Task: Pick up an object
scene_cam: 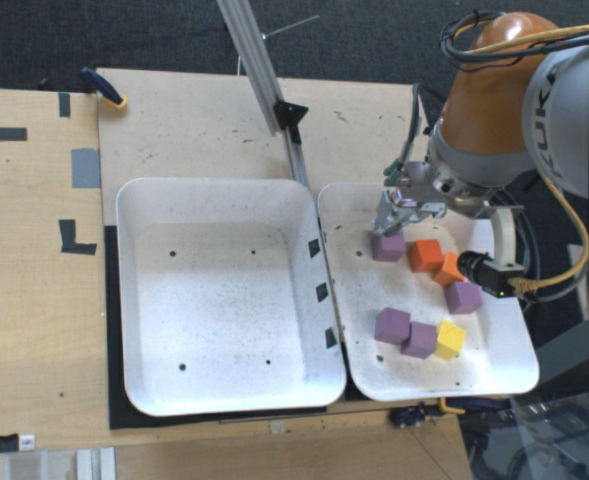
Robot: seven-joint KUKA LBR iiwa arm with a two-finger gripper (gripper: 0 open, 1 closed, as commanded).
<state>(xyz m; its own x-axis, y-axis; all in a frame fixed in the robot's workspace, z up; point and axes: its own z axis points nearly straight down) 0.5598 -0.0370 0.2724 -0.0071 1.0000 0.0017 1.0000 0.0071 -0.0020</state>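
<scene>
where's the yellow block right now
The yellow block lies in the right bin, near its front right corner, touching a purple block on its left and just below another purple block.

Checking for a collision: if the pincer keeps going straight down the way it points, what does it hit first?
Most likely the purple block right under the pincer, at the far end of the right bin. Depth is hard to judge from this slanted view.

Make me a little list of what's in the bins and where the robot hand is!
left bin: no blocks seen
right bin: holds all the blocks
purple blocks: four
orange blocks: two, touching
yellow block: beside a purple one
gripper: right above the top purple block
</scene>
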